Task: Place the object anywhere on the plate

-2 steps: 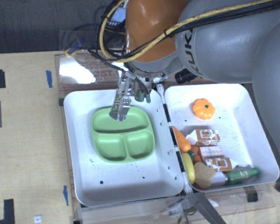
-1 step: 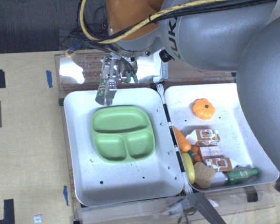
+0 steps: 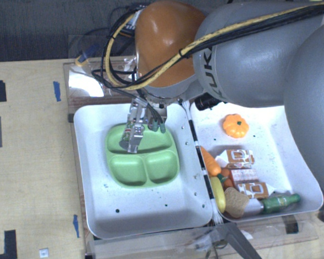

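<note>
Left of the plate, the pale wooden worktop (image 3: 31, 163) carries two small strips of blue tape (image 3: 57, 90) and a few black marks cut off by the picture's left edge. One green plate (image 3: 148, 171) with three compartments lies in the left bin (image 3: 93, 175), in its upper half. The gripper (image 3: 132, 142) hangs over the plate's long upper compartment, tilted down toward the plate's left side. Its tip is small and glary, so it is impossible to tell whether it is open or closed, or whether anything is in it. The dark green bits just right of the tip are too blurred to name. Above the plate, the orange band (image 3: 161, 37) and a loop of yellow and black cables (image 3: 112, 52) hide the left bin's far rim. Right of the plate, the grey arm (image 3: 256, 53) covers the upper part of the right bin (image 3: 279, 140) and runs out of the picture. In that bin, all well apart from the plate, there is one orange pumpkin (image 3: 235, 125) lying alone. Below it, close together, are one carrot (image 3: 210, 161), one yellow fruit (image 3: 217, 191), two printed cartons (image 3: 240, 158), one brown lump (image 3: 237, 202) and one green bottle (image 3: 279, 202) lying on its side. A small red piece between the carrot and the cartons is mostly hidden. Which of these is the task's object cannot be told.
</note>
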`<action>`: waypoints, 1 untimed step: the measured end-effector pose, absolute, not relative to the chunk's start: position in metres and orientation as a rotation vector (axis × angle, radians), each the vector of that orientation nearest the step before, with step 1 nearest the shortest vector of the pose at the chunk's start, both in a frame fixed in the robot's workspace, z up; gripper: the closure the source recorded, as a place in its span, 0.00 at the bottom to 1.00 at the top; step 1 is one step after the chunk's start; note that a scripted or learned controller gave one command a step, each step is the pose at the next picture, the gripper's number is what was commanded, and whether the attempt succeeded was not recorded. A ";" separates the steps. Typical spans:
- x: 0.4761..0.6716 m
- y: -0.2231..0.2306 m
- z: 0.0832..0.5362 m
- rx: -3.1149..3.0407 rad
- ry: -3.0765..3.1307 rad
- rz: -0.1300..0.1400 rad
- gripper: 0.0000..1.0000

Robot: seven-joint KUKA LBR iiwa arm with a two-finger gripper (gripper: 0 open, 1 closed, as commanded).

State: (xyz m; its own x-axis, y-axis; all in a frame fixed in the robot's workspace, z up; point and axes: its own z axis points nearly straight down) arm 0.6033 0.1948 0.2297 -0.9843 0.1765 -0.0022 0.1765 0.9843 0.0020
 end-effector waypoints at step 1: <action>0.607 0.151 0.187 0.167 3.135 0.002 1.00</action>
